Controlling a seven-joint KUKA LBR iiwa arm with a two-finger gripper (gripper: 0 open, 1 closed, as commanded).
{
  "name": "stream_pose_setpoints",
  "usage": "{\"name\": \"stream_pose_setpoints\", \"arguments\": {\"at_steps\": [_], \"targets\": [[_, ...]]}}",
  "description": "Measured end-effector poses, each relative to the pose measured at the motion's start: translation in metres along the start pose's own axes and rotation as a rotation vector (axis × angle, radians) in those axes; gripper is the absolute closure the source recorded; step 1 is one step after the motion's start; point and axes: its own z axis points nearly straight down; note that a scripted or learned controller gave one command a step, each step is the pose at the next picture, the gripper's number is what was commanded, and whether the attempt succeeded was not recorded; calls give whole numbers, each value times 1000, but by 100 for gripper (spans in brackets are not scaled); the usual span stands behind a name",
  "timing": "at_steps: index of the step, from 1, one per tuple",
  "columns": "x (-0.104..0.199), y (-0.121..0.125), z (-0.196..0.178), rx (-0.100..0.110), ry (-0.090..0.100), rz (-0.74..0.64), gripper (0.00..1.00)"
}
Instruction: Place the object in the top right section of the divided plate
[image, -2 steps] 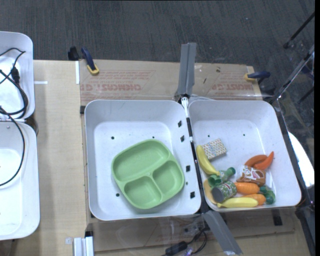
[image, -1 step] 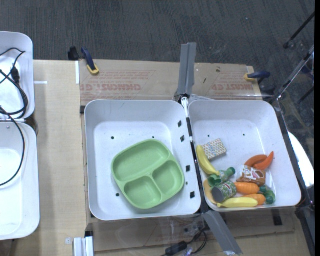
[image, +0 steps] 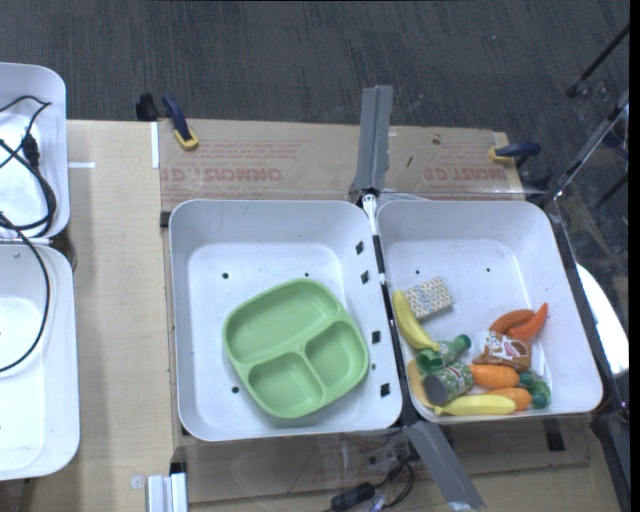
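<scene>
Dark carpet floor (image: 300, 50) at top, wooden table (image: 110, 200) below, carrying two white bins side by side. Cardboard sheet (image: 270, 165) with red lettering under the far bin edges, pinned by blue clamps (image: 180, 125). Grey post (image: 375, 140) standing between the bins at the back. White tubs (image: 30, 400) with a black cable (image: 25, 180) at far left.

Left bin (image: 200, 260): green divided plate (image: 235, 330) lying flat and rotated, with one large section toward the upper left and two smaller ones toward the lower left and right.

Right bin (image: 520, 240): heap of toy food crowded into the near part, well apart from the plate.
- yellow banana (image: 408, 322) along the left wall
- patterned block (image: 430, 297) just beside it
- green bottle (image: 447, 351) and small can (image: 447, 382) touching
- orange pepper pieces (image: 520, 322) to the right
- red-white packet (image: 503, 348)
- carrot (image: 495, 377)
- second yellow piece (image: 478, 405) along the near wall

Cannot tell which of these is the task object; all of them inside the right bin. Claw state: cannot tell.
</scene>
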Motion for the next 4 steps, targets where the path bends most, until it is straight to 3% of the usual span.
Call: {"name": "stream_pose_setpoints", "arguments": {"at_steps": [1,2,4], "targets": [[0,0,0,0,0,-78,100],[0,0,1,-1,-1,-528,100],[-9,3,1,-1,-2,-1053,100]]}}
